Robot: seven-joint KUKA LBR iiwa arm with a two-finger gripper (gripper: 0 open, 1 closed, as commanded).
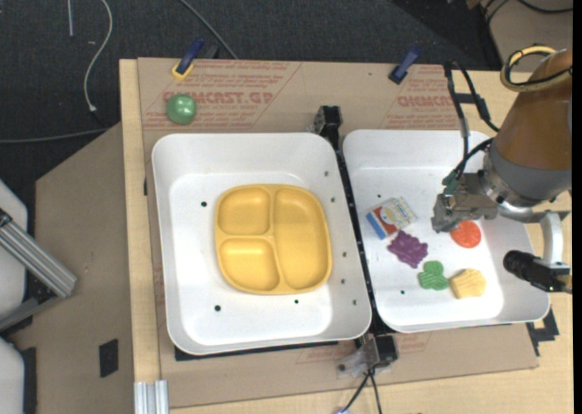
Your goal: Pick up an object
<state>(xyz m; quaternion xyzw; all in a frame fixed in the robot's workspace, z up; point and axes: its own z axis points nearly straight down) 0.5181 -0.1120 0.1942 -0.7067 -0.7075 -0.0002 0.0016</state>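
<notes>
The gripper (452,214) is positioned low inside the right bin (364,248), at its right half, directly beside an orange-red round toy (467,236). The finger assembly is seen from above and partly masked by the wrist; whether the pincer is apart or together cannot be told, and no object is visibly between its tips.

Step in hand, as a judgement: approach or descent onto a target, with the orange-red round toy the nearest candidate. The pick is not yet confirmed. The next move calls for centring the tips over the toy, closing on it, then lifting straight up clear of the bin wall. The toy looks small and rounded, so an off-centre closure could squeeze it sideways.

Contents of the right bin:
- a small red, white and blue packet (389,216) near the centre;
- a purple grape-cluster toy (408,247) just toward the near edge from the packet;
- a green toy (432,276) and a yellow ridged toy (467,283) side by side near the near edge;
- the orange-red round toy toward the right edge.

The left bin (182,221) holds one yellow divided plate (273,237) with three compartments, all unfilled, lying at its centre.

A green ball (182,109) rests on the cardboard sheet (273,94) beyond the left bin's far-left corner.
</notes>
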